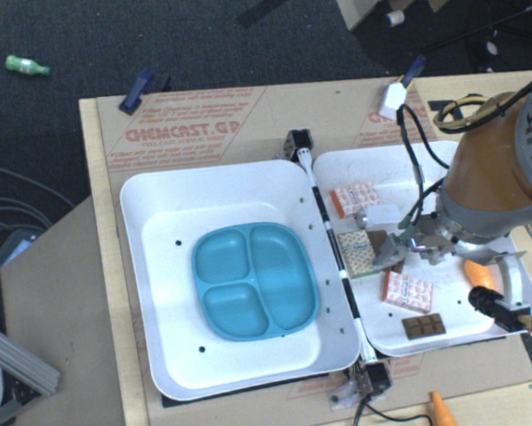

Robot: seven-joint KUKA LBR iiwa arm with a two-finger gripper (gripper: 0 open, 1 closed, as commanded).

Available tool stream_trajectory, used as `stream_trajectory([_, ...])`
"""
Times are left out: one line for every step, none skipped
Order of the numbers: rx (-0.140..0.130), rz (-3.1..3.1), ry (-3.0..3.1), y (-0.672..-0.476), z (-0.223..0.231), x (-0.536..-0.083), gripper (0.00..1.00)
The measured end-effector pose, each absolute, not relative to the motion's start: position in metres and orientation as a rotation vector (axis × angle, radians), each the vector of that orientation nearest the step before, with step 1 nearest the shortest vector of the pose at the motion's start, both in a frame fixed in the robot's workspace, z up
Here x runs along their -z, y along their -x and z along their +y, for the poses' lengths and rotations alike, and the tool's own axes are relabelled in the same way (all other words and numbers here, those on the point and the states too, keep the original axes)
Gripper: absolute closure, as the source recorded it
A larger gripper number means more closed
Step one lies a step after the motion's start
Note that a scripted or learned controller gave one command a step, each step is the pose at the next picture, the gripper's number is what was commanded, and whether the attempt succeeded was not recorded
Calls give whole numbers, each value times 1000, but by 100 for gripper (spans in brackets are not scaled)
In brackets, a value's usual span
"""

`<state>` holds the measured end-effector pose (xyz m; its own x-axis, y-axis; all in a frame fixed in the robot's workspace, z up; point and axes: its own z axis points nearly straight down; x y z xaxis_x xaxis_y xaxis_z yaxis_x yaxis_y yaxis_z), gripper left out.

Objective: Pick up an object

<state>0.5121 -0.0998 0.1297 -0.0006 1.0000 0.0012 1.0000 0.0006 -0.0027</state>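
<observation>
The desk (115, 344) carries two shallow white bins of rigid moulded plastic with rounded corners. All positions below are given relative to the right-hand bin (388, 172), as the camera sees it. The left-hand bin (154, 218) adjoins its left wall. The grey arm (491, 172), with its orange band, reaches in over the right wall. A blue divided plate (254, 281) of smooth hard plastic, with three compartments, lies beyond the left wall in the adjoining bin. The pincer (393, 251) is low over the middle of the floor. Whether it is open or closed cannot be determined, and nothing is seen gripped. The likely task item is the green-patterned packet (354, 250), which lies flat against the left wall at mid-length, with a small brown piece (378, 241) touching its inner edge. Expect this packet to be light, thin and pliable, with a slick printed wrapper. Grip it across its short width at an exposed edge. A grip from above on the flat face will probably slip. One red-patterned packet (354, 199) lies toward the far-left corner and a second red-patterned packet (407, 289) lies near the centre. A segmented chocolate bar (424, 326), which looks stiff, lies at the near edge. An orange carrot-shaped piece (478, 274), smooth and rounded, lies by the right wall.
</observation>
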Motion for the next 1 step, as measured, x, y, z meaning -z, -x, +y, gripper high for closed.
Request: stream_trajectory([5, -2223, 2222, -543, -98, -88, 0])
